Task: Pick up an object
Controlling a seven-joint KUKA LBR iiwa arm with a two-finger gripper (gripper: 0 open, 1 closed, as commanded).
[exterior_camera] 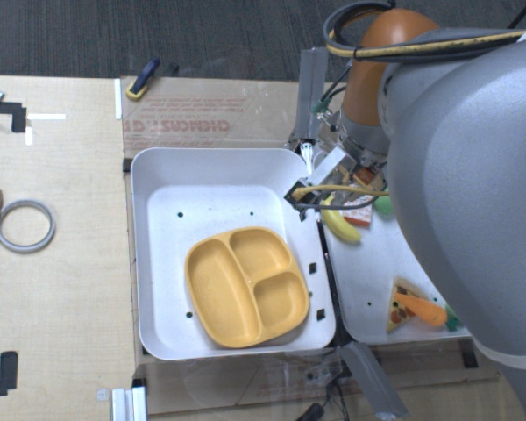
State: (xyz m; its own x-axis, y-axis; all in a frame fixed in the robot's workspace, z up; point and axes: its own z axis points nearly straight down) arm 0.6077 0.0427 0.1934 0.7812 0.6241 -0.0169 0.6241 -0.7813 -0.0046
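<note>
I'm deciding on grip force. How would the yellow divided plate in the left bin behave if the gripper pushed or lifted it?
The divided plate looks moulded and rigid, so probably stiff and light. Lying flat on the left bin, it would likely slide, not roll. Its low rim offers little to pinch.

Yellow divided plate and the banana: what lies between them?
In the camera view, the bins' adjoining rims separate the plate from the banana.

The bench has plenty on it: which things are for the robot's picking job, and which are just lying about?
For the job:
gripper
banana
carrot
yellow divided plate
left bin
right bin

Lying about:
tape roll
blue-and-yellow tool
cardboard sheet
</note>
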